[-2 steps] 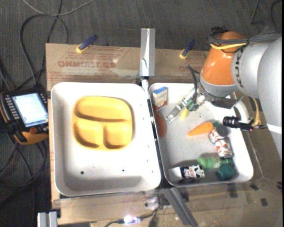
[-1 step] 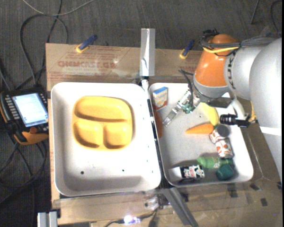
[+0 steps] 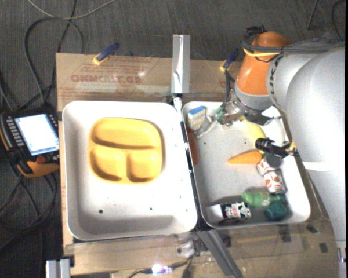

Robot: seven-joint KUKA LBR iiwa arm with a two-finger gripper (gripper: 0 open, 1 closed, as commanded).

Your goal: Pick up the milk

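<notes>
Nearest me, along the front wall of the right bin (image 3: 204,213), I see a black-and-white carton (image 3: 236,211), a green bottle (image 3: 256,198), a dark green item (image 3: 276,209) and a red-and-white can (image 3: 271,179). Mid-bin lies a carrot (image 3: 244,157). The left bin (image 3: 75,213) holds a yellow divided tray (image 3: 126,149). I judge the milk (image 3: 196,117) to be the small carton in the right bin's far left corner; the gripper (image 3: 223,116) hangs just beside it, though I cannot tell its state. I would centre over the carton, clear of the wall, before descending.
</notes>
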